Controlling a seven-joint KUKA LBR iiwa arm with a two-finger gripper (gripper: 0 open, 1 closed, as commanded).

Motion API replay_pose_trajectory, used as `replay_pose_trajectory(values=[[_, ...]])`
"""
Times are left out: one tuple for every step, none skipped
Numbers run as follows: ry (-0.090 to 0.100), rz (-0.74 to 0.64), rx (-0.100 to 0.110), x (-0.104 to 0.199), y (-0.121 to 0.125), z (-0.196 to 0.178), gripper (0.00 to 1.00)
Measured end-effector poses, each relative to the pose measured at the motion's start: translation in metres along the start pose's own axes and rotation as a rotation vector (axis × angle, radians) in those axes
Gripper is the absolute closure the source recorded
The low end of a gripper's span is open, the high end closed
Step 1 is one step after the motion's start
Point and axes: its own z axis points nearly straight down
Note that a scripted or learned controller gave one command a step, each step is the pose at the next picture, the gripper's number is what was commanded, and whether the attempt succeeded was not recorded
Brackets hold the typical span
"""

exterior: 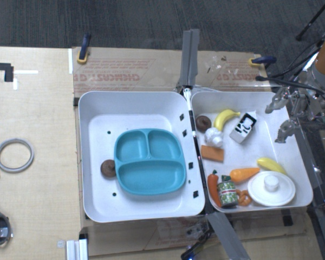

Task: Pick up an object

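The gripper (284, 118) hung over the right bin's (262, 103) right rim, toward its far corner, and nothing lay between its fingers; whether they were spread or pressed together could not be told from this slant. No one thing was fixed as the target, so the choice seemed to fall to whatever lay nearest. That was probably the small white box (243, 128) with black markings, which sat in the far half of the right bin, toward the left bin from the gripper, its long axis running slantwise from the far right corner toward the near left. Touching its left end lay a banana (225, 117), curved, with a brown ball (203, 123) and a white lump (213, 138) beyond it along the bin's left wall. Nearer the bin's front edge were a second yellow piece (271, 164), an orange carrot (244, 174), a white lid (271, 188) in the near right corner and a green can (226, 191). The left bin (95, 118) held a teal tray (150, 161) and a brown ball (108, 168) at its left side, well apart from the gripper. A grasp on the box would likely need the fingers set across its short side, clear of the banana.
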Motion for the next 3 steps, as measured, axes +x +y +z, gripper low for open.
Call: replay_pose_trajectory(values=[[-0.003,0.202,0.001,-0.061,0.006,0.121,0.00],[0.000,0.429,0.001,-0.037,0.094,0.132,0.00],[0.002,0.548,0.001,0.021,0.104,0.132,0.00]])
